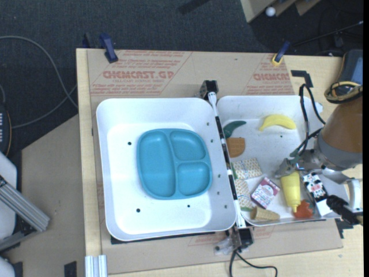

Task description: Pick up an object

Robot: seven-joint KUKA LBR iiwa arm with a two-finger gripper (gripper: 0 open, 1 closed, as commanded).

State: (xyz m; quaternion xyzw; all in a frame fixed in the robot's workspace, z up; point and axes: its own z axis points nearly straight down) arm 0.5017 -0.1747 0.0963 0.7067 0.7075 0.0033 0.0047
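The right white bin (253, 104) holds several small items: a yellow banana (278, 122), a green piece (233, 127), a brown round piece (236, 147), a patterned cracker (249, 167), a pink packet (264, 193), a tan wedge (265, 214), a yellow bottle (291, 190) with a red item (303, 210) at its lower end, and a black-and-white item (314, 184). My gripper (295, 165) reaches in from the right and hangs low over the bin's right side, just above the top of the yellow bottle. Nothing is visibly held.
The left white bin (115, 154) carries a blue divided plate (173, 163). The arm's orange band (347, 128) and grey wrist (340, 156) cover the right bin's right wall. Clamps (108, 47) sit at the bench's back edge.
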